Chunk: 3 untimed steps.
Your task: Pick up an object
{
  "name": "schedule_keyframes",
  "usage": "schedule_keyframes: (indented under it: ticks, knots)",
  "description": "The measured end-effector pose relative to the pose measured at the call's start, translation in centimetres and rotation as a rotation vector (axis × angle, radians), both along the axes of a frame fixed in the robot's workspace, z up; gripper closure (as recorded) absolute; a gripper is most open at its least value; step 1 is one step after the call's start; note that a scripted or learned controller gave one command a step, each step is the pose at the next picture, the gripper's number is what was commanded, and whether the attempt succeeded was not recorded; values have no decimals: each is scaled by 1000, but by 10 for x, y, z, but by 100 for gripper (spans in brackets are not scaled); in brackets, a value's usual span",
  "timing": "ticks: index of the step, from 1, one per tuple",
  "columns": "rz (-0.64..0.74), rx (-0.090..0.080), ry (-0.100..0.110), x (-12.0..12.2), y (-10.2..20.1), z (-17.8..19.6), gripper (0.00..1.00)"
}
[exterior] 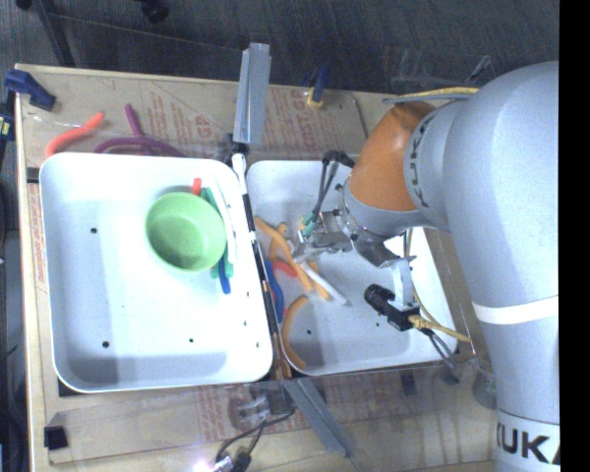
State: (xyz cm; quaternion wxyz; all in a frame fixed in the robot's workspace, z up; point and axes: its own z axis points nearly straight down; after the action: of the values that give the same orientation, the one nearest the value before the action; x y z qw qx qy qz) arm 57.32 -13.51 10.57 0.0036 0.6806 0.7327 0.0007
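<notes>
Wooden surface [177,106] on dark carpet, two shallow white bins. Right bin [413,357]: thin orange plastic sticks [293,264], light, stiff, slippery; grip mid-length, across the stick. Gripper [315,236] low just above them; jaws' opening cannot tell. Left bin [98,303]: green plastic bowl [185,230].

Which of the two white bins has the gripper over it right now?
The right bin, holding the orange strips. The gripper hangs over those; the left bin holds the green bowl.
</notes>
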Motion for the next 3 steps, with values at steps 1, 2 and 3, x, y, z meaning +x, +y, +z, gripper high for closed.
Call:
schedule_keyframes:
  ticks: [1, 2, 3]
  knots:
    - [0, -1, 0, 0, 0, 0, 0]
    - [1, 1, 1, 0, 0, 10, 100]
    - [2, 1, 1, 0, 0, 10, 0]
